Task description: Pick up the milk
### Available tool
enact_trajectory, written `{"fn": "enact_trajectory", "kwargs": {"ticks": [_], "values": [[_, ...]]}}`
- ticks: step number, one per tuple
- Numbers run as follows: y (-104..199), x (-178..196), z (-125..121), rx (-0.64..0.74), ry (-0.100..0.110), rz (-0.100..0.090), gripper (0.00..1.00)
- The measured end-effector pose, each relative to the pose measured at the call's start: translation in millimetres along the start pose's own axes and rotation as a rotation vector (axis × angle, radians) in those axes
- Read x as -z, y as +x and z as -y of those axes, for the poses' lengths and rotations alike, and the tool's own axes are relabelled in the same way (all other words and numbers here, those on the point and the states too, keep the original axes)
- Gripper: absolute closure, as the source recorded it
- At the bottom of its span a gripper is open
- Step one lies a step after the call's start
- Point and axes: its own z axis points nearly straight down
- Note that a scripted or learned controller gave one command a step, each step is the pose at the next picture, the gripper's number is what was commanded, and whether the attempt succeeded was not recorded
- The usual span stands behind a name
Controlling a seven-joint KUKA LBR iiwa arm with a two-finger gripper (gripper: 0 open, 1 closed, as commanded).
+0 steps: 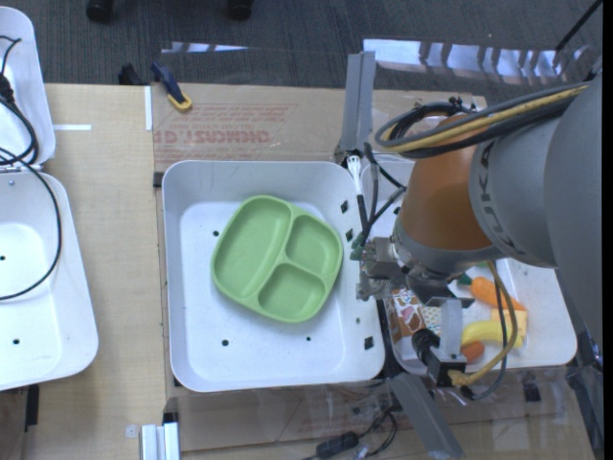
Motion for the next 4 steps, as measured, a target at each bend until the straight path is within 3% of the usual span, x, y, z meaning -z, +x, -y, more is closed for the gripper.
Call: {"fn": "enact_trajectory", "kwargs": {"ticks": [4], "values": [[-5,32,-3,0.005,0.008,0.009,1.00]]}}
